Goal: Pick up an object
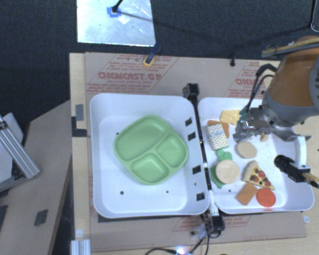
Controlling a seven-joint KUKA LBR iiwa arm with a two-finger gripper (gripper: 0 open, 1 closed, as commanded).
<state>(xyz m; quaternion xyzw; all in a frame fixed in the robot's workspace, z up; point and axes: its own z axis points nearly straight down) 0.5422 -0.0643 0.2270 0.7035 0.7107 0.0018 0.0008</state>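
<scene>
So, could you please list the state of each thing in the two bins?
Green divided plate: upright, nothing in its compartments, in the left bin.
Pizza slice: lying flat, right bin.
Red disc: flat, beside orange piece.
Gripper: low over right bin.

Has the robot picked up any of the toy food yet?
Not yet, by the look of it. The gripper sits low in the right bin, just above the round beige cookie, but nothing shows between its fingers. The pizza slice, cheese and other food lie on the bin floor. The green tray in the left bin holds nothing. Grabbing and lifting are left.
</scene>
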